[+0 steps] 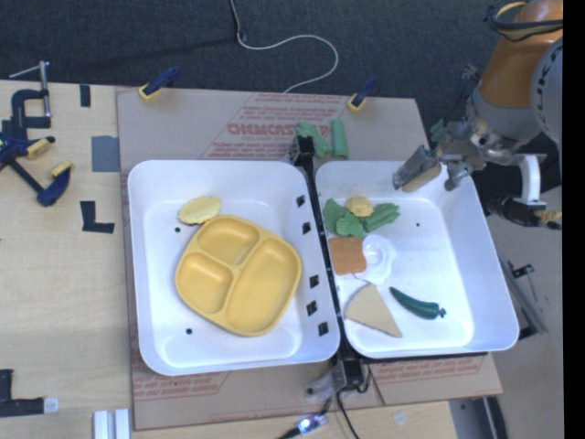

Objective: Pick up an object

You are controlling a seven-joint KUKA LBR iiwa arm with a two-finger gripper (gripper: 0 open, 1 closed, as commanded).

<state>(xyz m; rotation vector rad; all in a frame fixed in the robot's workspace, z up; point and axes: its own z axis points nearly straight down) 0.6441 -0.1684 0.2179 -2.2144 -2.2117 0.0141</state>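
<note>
**Camera view: toy food in right bin, tool above its far edge**

Camera view from above, at a slant. In the right bin [475, 245]: a dark green pepper [416, 303] near the front, long axis slanting from upper left down to lower right, stem end toward the right; just left of it a tan wedge [372, 311], tip pointing away toward the far side; farther back a white piece [379, 254] touching an orange-brown square [347, 255]; behind those, green leaves [352, 218] with a small yellow piece [358, 206] on top. Tool [439, 174] over the bin's far right rim, fingers spread apart, nothing between them. In the left bin [151, 245]: a yellow divided plate [239, 274], lying diagonally, and a small yellow chip [199, 209] just behind it. Underneath both, brown cardboard [265, 126] on a pale wooden counter [55, 291]; blue clamps [27, 149] at far left; dark carpet [110, 16] beyond, white cable [274, 39] across it.
</note>
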